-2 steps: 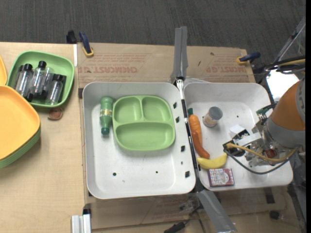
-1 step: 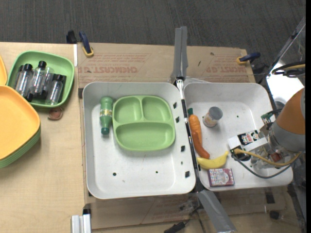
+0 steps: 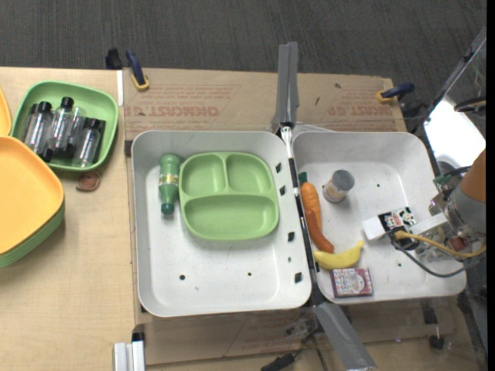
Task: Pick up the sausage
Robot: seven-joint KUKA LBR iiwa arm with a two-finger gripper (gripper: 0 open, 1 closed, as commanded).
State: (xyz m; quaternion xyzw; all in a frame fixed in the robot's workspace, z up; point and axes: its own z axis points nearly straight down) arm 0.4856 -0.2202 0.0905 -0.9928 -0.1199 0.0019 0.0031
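The arm (image 3: pixel 469 197) is grey, with a smooth rounded casing that is cut off by the frame's edge. Above the gripper (image 3: pixel 455 240), past the wrist, the orange band (image 3: pixel 486 165) shows as a warm patch. The gripper is a small cluster of metal-grey parts with touches of red, too small to make out in detail. Thin black cables (image 3: pixel 433 267) loop out beneath it and curve back toward the wrist. A small teal-green fitting (image 3: pixel 442 180) sits beside the wrist casing.
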